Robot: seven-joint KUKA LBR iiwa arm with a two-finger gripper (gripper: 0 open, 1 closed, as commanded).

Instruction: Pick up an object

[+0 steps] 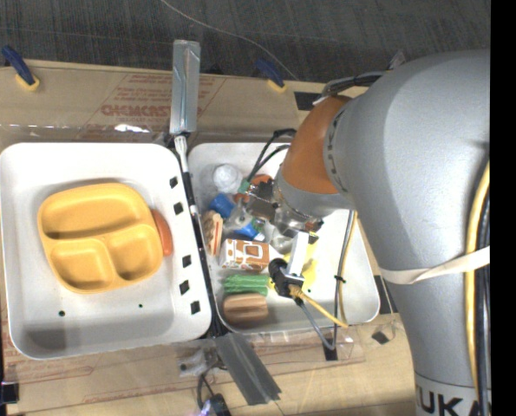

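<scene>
My gripper (259, 208) hangs low over the middle of the right bin (362, 293), under the grey arm with the orange band. Toys crowd the bin's left side. A clear round cup (225, 178) lies at the back, with a blue piece (222, 204) just in front of it. A hot-dog-like toy (212, 230) rests against the left wall. Toward the front come an orange-and-white box (245, 253), a green ridged piece (244, 282) and a brown bun (244, 308). The gripper sits right beside the blue piece and the box, and the wrist hides what is under it.
The left bin (32, 319) holds a yellow divided tray (97, 234) with an orange thing (163, 232) at its right edge. A grey divider (184, 85) runs between the bins. The arm covers the right bin's right half.
</scene>
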